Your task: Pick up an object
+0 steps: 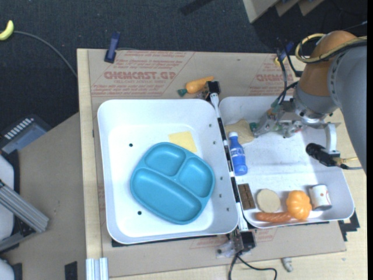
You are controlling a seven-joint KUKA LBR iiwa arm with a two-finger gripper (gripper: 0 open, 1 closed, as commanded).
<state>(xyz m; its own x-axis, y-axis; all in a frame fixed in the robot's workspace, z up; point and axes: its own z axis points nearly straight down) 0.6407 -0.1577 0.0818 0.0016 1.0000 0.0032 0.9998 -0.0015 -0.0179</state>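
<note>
Robotics lab: arm (341,69) over bench (145,69) w/ two white bins (111,156).

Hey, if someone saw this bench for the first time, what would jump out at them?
First the big blue divided plate in the left bin, with a yellow slice just behind it. Next the orange pumpkin at the near edge of the right bin, between a tan disc and a small can. Then the grey arm over that bin's far end.

The yellow card (184,140) lies partly hidden under the blue tray (172,182).
</note>
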